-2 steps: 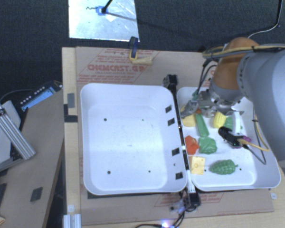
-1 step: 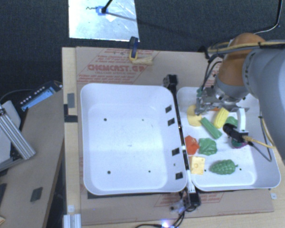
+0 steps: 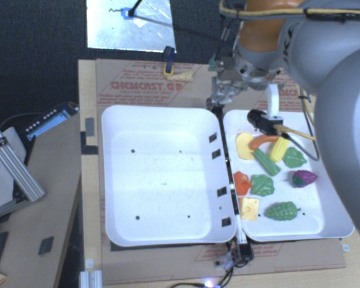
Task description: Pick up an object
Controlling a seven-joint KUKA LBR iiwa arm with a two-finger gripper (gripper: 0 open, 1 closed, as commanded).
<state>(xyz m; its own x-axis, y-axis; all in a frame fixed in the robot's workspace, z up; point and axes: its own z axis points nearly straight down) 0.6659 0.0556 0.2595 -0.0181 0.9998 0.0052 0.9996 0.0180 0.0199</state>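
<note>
A grey metal rail (image 3: 15, 173) is seen at the far left, beside a dark device (image 3: 48, 120) with a blue strip. A cardboard sheet (image 3: 141, 83) printed in red, partly legible as "CHEMCAST", is laid on the tabletop (image 3: 42, 221) under two white bins. The left bin (image 3: 162, 176) is marked by a few dark specks. Four black clips (image 3: 219, 173) are counted along the shared rim. A yellow and blue item (image 3: 174, 68) is seen on the cardboard behind the bins. The tool (image 3: 223, 95) is poised over the rear of the shared rim; whether it is spread or pressed together cannot be told. In the right bin (image 3: 330, 218), toy foods (image 3: 270, 173) are clustered: three leafy green pieces, one green stick, one corn cob, one purple piece, one cheese wedge, plus red, orange and yellow pieces. The grey arm (image 3: 330, 53) covers the upper right.
</note>
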